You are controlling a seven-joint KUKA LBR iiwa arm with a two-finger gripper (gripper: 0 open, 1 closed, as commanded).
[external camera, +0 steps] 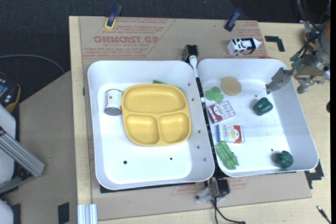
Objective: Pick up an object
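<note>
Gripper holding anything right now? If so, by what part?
Nothing is held. The gripper hangs over the right bin's far right corner, with no object between its fingers; the nearest item, a green pepper, lies apart below it.

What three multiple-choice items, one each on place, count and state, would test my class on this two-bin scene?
1. Where does the yellow tray lie?
A. left bin
B. right bin
C. the bench
2. How many compartments has the tray?
A. two
B. three
C. five
3. How does the small can beside the tray lie?
A. upright
B. on the tray
C. on its side

Answers: 1 A, it sits inside the left bin. 2 B, one long section above two smaller ones. 3 C, its round end faces sideways on the bin floor.
</note>
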